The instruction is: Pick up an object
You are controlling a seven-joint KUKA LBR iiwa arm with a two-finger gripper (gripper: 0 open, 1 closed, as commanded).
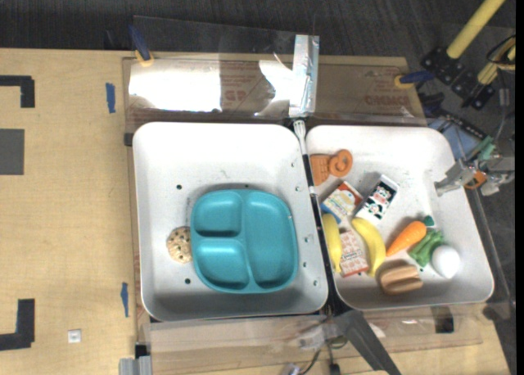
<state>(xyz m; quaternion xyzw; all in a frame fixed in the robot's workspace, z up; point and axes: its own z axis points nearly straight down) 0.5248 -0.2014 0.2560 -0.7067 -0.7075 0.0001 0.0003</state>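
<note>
White right bin [426,142]: your candidates crowd its near half — carrot [405,237], banana [370,241], burger [399,276], cartons [352,252], all touching or just beside one another. Left bin [155,152]: teal divided plate [243,238], cookie [178,244] at its left edge. Hand [467,175] at right bin's right rim; you cannot tell its state. Risk, by judgement: crowding may deflect a grasp or snag neighbours.

Faint reddish print is showing on the cardboard [246,87] behind the bins, too blurred to read. Small cartons [342,201] in the right bin [458,283] are carrying printed labels, lettering not resolving
</note>
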